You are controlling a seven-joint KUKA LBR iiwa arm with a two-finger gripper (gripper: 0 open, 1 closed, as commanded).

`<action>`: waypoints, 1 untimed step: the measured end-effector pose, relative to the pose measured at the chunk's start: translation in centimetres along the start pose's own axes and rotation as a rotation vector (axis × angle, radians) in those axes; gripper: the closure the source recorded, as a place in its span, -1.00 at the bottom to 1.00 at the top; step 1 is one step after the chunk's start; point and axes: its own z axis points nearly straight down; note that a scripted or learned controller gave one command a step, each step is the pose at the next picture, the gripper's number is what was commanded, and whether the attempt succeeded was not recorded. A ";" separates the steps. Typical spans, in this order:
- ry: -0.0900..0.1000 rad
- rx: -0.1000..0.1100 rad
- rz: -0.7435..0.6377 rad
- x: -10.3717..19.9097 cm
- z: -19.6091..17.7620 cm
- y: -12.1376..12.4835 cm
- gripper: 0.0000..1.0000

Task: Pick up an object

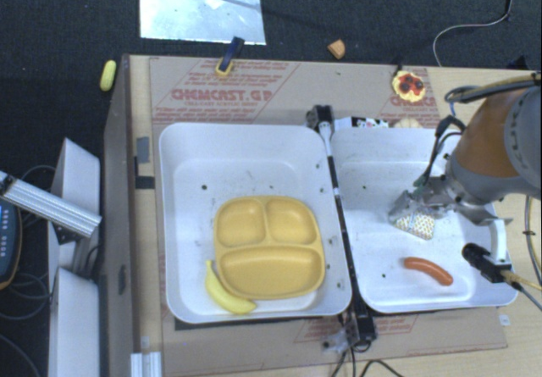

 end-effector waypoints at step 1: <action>0.001 0.007 0.001 -2.8 1.0 -4.1 -1.00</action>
